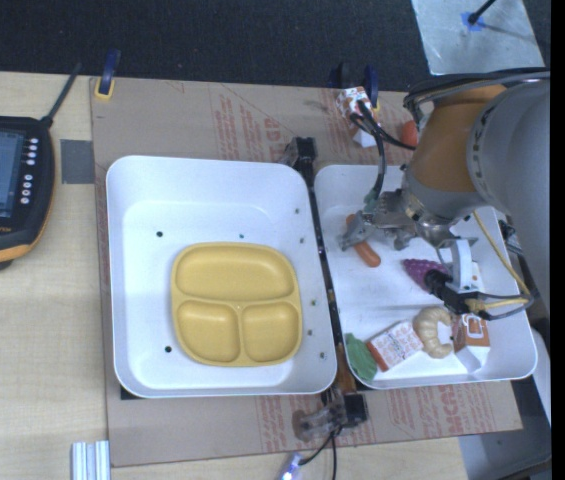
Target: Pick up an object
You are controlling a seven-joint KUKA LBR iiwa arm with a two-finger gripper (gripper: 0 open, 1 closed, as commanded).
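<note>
The grey arm [492, 158], with its orange band showing above the wrist, is reaching in from the right and hanging over the upper half of the right bin [357, 183]. Its jaws [362, 236] are pointing down toward the bin floor near the left wall, just above a small orange sausage-shaped piece [367, 255]; how far apart they are standing cannot be told from this angle, and nothing is visibly sitting between them. Further right in the same bin, a purple piece [420, 267] is lying close beside the wrist hardware. Toward the near edge, a tan pastry-like object [434, 329] is resting next to a red-and-white packet [395, 345], a green piece [360, 358] is lying against the bin's near left corner, and a small brown box [475, 332] is sitting just right of the pastry. The left bin [137, 183] is carrying a yellow divided tray [235, 303] lying flat in its middle. On the tabletop [22, 348] at far left, a black and orange tablet-like pendant [2, 188] is lying.
</note>
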